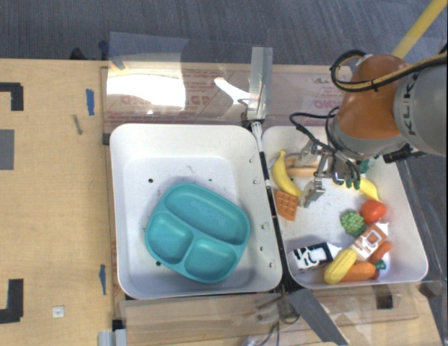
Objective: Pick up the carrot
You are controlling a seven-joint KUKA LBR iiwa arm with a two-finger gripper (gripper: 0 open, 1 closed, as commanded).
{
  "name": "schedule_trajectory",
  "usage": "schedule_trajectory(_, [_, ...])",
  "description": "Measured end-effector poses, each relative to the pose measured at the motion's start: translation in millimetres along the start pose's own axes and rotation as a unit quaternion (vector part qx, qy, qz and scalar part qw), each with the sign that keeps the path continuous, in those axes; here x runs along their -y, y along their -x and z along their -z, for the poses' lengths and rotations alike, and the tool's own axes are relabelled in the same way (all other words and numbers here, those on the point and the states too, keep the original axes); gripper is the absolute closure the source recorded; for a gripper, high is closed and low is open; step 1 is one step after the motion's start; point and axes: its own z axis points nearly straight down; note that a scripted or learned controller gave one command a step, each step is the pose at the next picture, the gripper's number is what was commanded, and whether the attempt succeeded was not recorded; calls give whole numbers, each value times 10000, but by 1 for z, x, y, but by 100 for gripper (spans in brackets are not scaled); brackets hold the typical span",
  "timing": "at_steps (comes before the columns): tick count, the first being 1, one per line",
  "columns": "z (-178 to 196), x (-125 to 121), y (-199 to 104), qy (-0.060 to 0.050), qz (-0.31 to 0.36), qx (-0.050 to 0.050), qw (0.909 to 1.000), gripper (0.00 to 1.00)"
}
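The carrot (361, 271) is orange with a small green tip. It lies near the front edge of the right bin (415, 265), beside a yellow corn cob (339, 264). My gripper (321, 182) hangs under the orange wrist band over the back left part of that bin, close to a banana (283, 176) and a waffle piece (287, 205). It is well apart from the carrot, up and to the left of it, and nothing shows in its grasp.
The right bin also holds a tomato (373, 210), broccoli (353, 222), a small red-and-white bottle (369, 244), a black-and-white card (310, 254) and a yellow fruit (368, 188). A teal divided plate (198, 229) sits in the left bin (130, 157).
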Motion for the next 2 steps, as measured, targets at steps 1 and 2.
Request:
schedule_trajectory(1, [27,47,39,-13,-1330,-92,9911,0])
schedule_trajectory(2, [1,12,15,-21,-1768,-25,9842,0])
